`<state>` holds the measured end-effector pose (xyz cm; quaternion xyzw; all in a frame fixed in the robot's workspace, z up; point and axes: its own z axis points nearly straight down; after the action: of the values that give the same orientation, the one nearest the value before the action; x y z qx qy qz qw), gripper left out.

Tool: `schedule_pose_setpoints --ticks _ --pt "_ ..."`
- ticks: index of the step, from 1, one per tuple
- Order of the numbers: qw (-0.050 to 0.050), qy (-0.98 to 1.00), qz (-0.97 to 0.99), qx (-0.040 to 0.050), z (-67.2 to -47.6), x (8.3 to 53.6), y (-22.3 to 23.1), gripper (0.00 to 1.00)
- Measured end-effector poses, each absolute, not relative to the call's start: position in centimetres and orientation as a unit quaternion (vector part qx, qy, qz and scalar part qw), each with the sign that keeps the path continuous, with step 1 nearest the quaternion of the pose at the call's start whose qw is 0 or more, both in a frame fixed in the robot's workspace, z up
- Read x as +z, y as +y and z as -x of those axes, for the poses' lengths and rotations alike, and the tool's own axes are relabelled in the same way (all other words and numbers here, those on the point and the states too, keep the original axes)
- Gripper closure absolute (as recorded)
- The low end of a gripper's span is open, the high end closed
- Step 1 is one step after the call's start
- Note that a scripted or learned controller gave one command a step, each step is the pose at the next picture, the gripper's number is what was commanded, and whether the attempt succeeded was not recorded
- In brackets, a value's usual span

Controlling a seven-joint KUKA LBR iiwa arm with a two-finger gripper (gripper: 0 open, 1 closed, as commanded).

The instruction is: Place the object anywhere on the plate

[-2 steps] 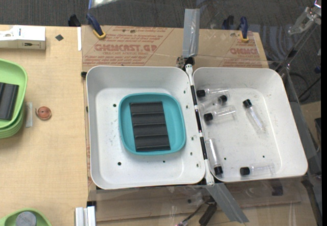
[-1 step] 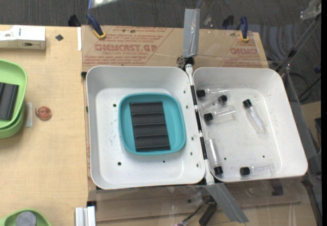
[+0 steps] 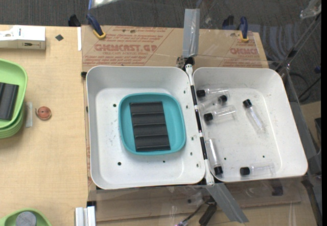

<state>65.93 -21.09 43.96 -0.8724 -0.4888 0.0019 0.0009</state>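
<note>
A teal plate (image 3: 125,117) lies in the middle of the left white bin (image 3: 102,168). A black ribbed block (image 3: 149,126) rests on the plate's centre. The right white bin (image 3: 286,117) holds several clear tubes with black caps. One tube (image 3: 254,114) lies at a slant near the middle. Another tube (image 3: 220,114) lies towards the left wall, and a third tube (image 3: 255,170) lies along the front wall. More tubes sit close to the divider between the bins.
A green tray (image 3: 13,99) holding a dark object sits at the far left of the wooden bench. A small orange disc (image 3: 44,113) lies beside it. A white box (image 3: 23,38) lies at the back left. Cardboard (image 3: 133,46) with blue clamps stands behind the bins.
</note>
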Motion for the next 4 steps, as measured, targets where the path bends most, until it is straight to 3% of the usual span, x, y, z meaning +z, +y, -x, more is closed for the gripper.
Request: schedule_pose_setpoints --ticks 1,2,3,4 --pt "0.000 -0.430 0.903 0.0009 -65.9 44.1 -21.5 0.00" --pt "0.001 -0.525 0.851 0.0020 -65.5 44.0 -21.2 0.00" --pt "0.001 -0.523 0.852 0.0015 -64.2 30.6 -20.9 0.00" --pt "0.000 -0.473 0.881 0.0011 -62.5 36.2 -20.7 0.00"
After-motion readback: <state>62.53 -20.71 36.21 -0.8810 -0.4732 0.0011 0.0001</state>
